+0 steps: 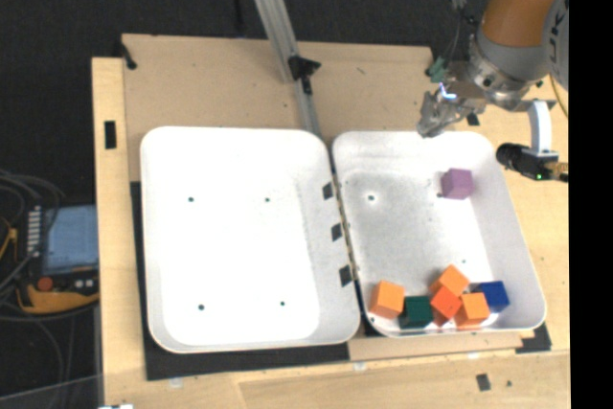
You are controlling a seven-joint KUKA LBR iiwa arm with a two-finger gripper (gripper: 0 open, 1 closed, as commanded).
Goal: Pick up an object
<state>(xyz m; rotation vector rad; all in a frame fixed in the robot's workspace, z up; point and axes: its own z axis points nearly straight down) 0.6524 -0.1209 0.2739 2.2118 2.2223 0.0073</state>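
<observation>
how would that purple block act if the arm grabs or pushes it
The purple block looks like a small rigid cube, so probably light and stiff. Its flat faces suggest sliding rather than rolling. It sits alone in the right bin, so a push likely moves nothing else.

The gripper (439, 122) hangs over the right bin's (407, 235) far rim. A purple cube (457, 183) sits apart from 6 blocks (441, 298) clustered at its near edge.
</observation>
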